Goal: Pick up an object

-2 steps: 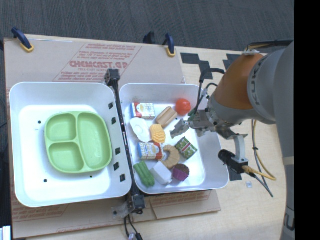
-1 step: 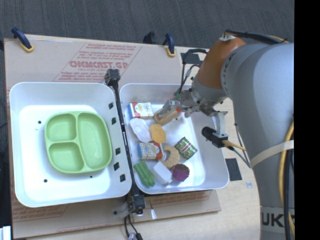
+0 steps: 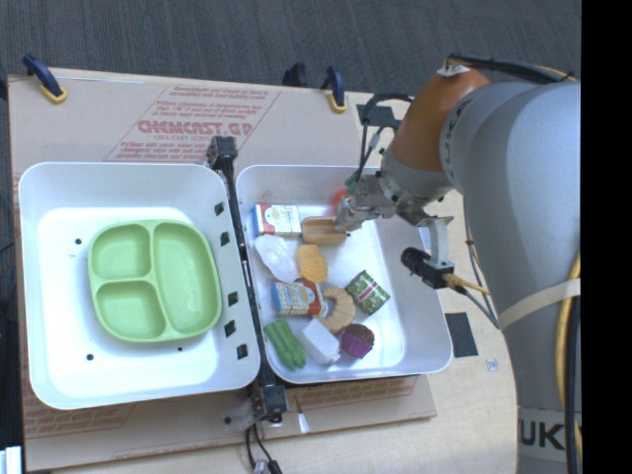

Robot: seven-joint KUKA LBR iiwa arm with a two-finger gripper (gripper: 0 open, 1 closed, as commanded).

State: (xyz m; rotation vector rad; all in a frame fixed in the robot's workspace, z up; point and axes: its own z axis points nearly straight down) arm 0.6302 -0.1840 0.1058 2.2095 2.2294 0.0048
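My gripper (image 3: 347,212) hangs low over the upper part of the right bin (image 3: 420,339), reaching in from the right under the orange-banded wrist. Its tip meets the right end of a tan bread-like roll (image 3: 318,231); the view does not settle whether the roll is gripped. Left of the roll lies a small white and red carton (image 3: 277,218). Below them are a white crumpled piece (image 3: 278,257), a yellow-orange biscuit (image 3: 312,263), a small printed pack (image 3: 293,298), a round tan cookie (image 3: 341,309), a green can (image 3: 367,292), green beans (image 3: 284,344), a white block (image 3: 320,342) and a purple item (image 3: 356,341).
The left bin (image 3: 49,363) holds a light green divided plate (image 3: 155,279). A black hinged divider (image 3: 235,265) runs between the bins. The arm's grey body (image 3: 513,196) covers the bench to the right. Blue-and-yellow clamps (image 3: 334,89) sit along the board's back edge.
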